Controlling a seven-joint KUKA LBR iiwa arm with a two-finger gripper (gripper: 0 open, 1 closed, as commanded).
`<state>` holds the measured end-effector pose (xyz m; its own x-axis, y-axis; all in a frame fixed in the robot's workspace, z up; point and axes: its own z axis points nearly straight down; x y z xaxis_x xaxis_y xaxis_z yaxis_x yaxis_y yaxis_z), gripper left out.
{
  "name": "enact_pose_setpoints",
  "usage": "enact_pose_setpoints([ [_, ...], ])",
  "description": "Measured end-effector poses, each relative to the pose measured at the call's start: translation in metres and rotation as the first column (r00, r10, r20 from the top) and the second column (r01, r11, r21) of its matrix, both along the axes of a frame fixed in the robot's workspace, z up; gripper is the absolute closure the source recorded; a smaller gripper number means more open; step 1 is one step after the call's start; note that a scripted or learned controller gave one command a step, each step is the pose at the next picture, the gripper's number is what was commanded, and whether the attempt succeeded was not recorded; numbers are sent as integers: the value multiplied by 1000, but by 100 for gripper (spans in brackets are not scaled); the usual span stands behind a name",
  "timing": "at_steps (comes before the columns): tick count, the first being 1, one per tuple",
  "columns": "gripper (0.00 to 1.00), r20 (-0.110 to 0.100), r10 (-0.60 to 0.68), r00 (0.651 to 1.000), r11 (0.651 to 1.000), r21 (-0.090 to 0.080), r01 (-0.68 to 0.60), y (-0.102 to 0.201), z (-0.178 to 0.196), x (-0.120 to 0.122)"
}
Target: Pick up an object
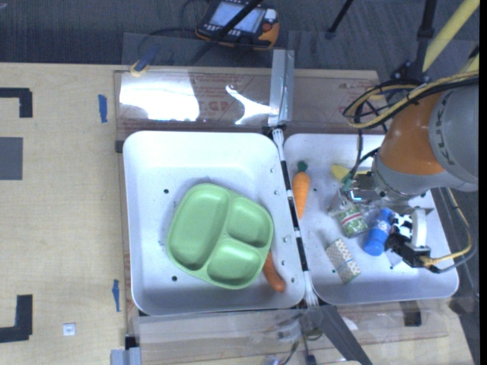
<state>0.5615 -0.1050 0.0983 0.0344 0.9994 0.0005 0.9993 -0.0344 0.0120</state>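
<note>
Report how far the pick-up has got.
Done: the arm has reached over the right bin, above the small items. In hand: nothing visibly lifted; the blue bottle, the carrot and the patterned packet all lie on the bin floor. Left: grasp one and raise it.

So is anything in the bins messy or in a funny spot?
A little. The green plate sits crooked in the left bin, and an orange thing pokes out from under its edge. The toy carrot leans against the wall between the bins. Nothing looks broken or spilled.
</note>
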Motion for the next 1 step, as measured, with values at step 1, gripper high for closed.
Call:
enact_pose_setpoints([
  [1,100,-12,-113,994,994,0,113,21,86,-15],
])
